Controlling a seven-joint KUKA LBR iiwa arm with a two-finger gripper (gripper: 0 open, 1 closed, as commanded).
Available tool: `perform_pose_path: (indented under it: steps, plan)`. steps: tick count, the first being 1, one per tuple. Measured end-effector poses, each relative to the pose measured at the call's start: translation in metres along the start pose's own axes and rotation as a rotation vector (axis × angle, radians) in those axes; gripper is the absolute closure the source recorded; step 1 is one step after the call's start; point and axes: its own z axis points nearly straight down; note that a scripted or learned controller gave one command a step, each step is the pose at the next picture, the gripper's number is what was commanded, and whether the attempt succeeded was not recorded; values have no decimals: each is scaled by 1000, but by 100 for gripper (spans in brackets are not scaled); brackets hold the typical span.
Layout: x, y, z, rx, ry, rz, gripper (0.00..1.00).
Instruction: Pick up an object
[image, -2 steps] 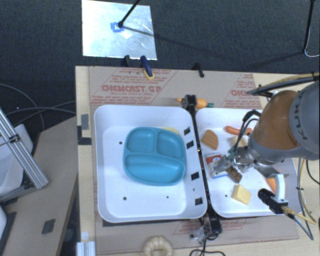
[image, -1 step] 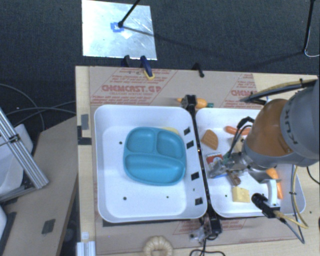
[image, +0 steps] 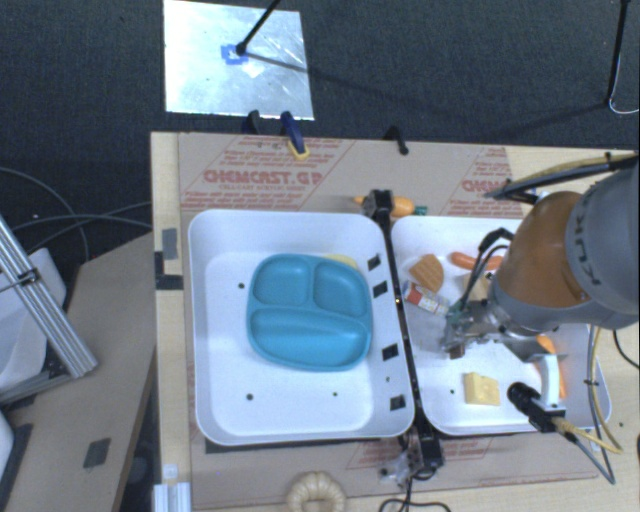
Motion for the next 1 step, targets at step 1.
perform_pose_path:
  steps: [1]
  plan:
    - [-10, 2, -48, -3, -1, 0, 100]
